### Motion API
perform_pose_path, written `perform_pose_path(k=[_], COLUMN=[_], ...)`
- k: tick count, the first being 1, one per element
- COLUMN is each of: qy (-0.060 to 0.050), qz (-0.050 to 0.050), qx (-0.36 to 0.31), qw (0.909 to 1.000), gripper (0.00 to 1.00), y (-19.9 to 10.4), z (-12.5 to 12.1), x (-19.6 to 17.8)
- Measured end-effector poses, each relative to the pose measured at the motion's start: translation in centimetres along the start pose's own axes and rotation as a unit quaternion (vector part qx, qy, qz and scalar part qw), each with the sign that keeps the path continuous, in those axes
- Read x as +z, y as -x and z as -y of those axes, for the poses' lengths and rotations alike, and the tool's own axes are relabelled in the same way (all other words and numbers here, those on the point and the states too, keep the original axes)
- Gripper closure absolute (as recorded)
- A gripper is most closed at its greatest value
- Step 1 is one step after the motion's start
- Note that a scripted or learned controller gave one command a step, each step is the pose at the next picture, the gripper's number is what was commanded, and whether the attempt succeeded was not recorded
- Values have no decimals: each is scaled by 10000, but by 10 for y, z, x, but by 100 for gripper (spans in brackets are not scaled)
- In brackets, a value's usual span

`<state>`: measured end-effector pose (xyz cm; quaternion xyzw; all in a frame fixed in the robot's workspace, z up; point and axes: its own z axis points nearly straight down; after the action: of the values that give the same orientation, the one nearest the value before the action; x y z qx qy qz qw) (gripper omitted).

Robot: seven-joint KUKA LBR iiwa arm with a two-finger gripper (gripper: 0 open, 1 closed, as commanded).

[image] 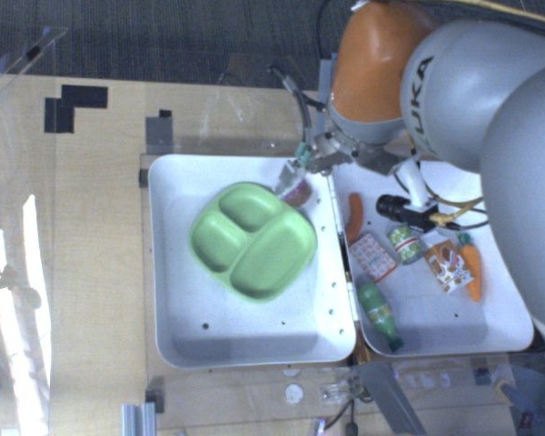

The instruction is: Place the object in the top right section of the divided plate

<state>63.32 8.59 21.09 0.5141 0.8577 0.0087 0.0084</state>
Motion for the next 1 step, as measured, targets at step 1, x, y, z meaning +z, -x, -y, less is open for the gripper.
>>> perform_pose_path(k=[1], qy=[45], qz=[10], qx=[1], qw=[10000], gripper=[100], y=[1], z=[-2], x=[-12])
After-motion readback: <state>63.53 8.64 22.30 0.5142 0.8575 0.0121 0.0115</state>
